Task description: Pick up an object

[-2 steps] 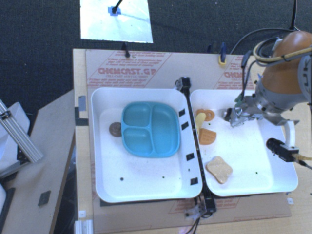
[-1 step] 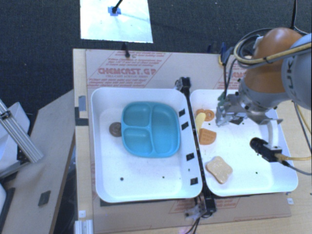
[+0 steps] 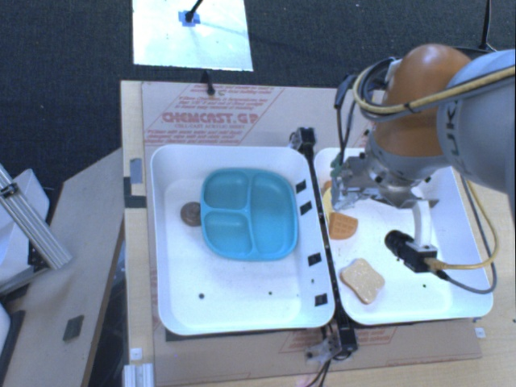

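Objects for picking lie in the right bin: an orange waffle-like piece near the divider and a tan bread slice nearer the front. The left bin holds a blue sectioned plate with a small brown disc touching its left edge. The tool hangs just above the orange piece; whether it is parted or closed, I cannot tell.
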You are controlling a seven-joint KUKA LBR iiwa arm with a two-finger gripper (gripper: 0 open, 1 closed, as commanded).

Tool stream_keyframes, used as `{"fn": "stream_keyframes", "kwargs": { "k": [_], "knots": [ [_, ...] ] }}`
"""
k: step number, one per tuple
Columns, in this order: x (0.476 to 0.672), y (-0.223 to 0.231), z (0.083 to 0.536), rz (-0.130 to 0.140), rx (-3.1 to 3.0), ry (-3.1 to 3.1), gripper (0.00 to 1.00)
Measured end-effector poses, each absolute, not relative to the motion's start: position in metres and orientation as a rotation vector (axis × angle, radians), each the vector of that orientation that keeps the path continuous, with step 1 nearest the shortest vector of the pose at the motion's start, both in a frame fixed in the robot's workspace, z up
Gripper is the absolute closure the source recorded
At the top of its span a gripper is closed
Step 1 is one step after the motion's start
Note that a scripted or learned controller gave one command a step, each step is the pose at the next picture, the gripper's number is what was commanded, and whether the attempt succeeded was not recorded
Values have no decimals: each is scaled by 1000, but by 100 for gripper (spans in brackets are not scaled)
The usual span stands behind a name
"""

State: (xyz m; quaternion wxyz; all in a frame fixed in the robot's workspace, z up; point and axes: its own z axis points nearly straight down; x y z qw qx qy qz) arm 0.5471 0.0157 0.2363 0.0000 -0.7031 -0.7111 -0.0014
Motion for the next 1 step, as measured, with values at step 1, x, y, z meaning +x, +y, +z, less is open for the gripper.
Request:
{"fn": "stream_keyframes", "kwargs": {
  "k": [1],
  "knots": [
    [529, 65, 223, -1, -2208, -2231, 100]
  ]
}}
